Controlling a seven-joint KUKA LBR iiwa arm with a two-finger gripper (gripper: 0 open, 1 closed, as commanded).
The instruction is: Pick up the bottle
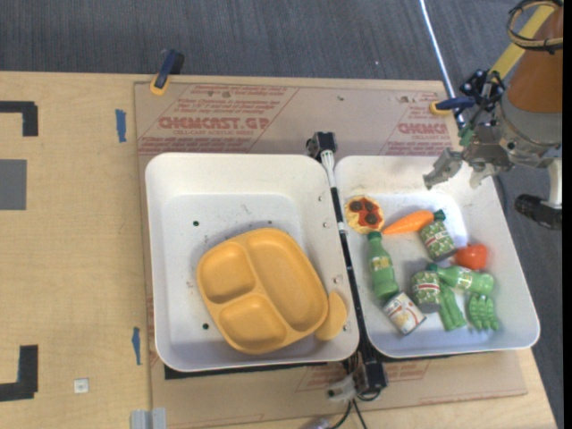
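Looks like a robotics lab setup, not anybody's kitchen. Two white bins [170, 186] sit on a sheet of cardboard [268, 114] clamped to a plywood bench [63, 239] marked with tape, grey carpet [223, 16] behind, and the food in there is plastic toys [438, 275].

The bottle [382, 264] lies beside the right bin's [514, 266] left wall, open floor above-right; cans [427, 286] and what may be toy vegetables [465, 293] crowd its right.
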